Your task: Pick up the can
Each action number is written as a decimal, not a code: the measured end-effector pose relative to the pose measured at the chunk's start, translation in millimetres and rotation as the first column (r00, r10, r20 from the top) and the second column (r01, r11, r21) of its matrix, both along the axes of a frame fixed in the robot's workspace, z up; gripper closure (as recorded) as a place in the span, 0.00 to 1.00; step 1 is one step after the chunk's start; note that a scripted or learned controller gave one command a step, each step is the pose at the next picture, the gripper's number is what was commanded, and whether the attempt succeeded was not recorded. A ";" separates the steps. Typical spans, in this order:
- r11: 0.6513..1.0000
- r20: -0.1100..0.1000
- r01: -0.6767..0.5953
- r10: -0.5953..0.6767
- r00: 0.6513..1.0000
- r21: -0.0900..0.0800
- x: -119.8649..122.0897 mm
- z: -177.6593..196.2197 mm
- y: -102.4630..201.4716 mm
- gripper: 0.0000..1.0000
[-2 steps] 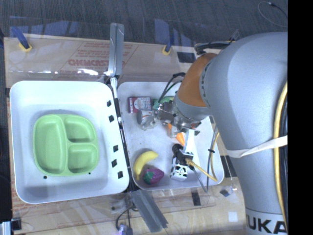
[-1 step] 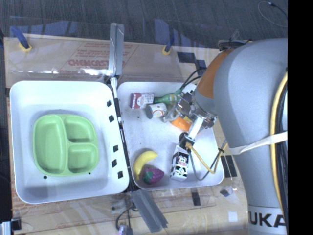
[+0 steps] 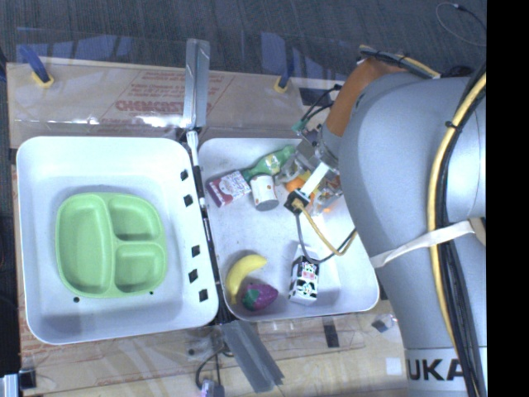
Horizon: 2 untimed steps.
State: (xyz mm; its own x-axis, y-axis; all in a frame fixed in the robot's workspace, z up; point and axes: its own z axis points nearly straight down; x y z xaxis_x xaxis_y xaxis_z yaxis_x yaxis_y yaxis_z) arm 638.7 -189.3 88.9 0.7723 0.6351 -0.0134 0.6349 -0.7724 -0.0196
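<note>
I see my gripper (image 3: 307, 165) low over the right bin (image 3: 355, 292), just right of the can (image 3: 264, 192). The can seems upright. I cannot tell the gripper's state from here.

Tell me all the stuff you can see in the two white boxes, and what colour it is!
Bins: 2, white, side by side on the bench; left bin, right bin.
Divided plate: 1, light green, three compartments, middle of the left bin.
Can: 1, white, lying on its side, upper part of the right bin.
Packet: 1, dark red and white, just left of the can.
Bottle: 1, green, tilted, above the can.
Banana: 1, yellow, lower left of the right bin.
Round toy: 1, purple and green, touching the banana's lower side.
Small carton: 1, white with black patches, lower middle of the right bin.
Arm: 1, grey with an orange band, reaching in over the right bin's upper right.
</note>
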 end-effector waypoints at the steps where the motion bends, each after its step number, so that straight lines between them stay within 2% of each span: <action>1: 1.000 0.003 -0.015 0.015 1.000 0.006 3.0 9.3 6.4 1.00; 2: 0.990 0.021 -0.144 0.144 0.989 -0.004 0.6 132.3 15.0 1.00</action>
State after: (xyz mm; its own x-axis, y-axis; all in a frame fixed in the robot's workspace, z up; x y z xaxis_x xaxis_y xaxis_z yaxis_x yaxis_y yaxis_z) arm 639.2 -174.3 221.2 0.6730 0.7397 0.0002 0.7397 -0.6729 -0.0026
